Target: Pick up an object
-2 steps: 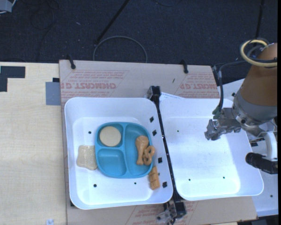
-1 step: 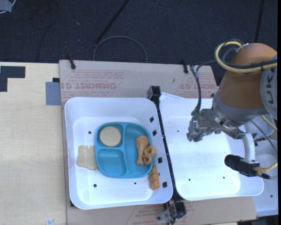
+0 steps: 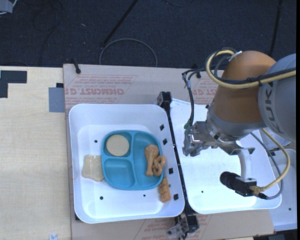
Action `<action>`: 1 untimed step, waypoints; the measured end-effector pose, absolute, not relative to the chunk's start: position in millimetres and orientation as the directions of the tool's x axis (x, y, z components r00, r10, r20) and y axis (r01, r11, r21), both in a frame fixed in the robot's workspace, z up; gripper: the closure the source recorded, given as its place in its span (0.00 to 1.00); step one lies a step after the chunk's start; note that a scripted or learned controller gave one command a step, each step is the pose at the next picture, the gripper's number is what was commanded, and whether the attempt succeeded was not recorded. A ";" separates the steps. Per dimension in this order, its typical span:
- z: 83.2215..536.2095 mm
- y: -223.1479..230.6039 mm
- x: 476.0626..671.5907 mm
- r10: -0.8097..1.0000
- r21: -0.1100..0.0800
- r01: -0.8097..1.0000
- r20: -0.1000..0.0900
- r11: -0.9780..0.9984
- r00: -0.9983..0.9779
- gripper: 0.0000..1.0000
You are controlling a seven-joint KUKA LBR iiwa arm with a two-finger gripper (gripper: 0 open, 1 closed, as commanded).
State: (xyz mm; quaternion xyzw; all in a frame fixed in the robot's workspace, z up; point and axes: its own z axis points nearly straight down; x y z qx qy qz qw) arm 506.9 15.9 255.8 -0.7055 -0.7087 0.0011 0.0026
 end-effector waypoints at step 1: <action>252.6 63.8 496.2 1.000 -0.005 1.000 0.001 0.003 -0.003 1.00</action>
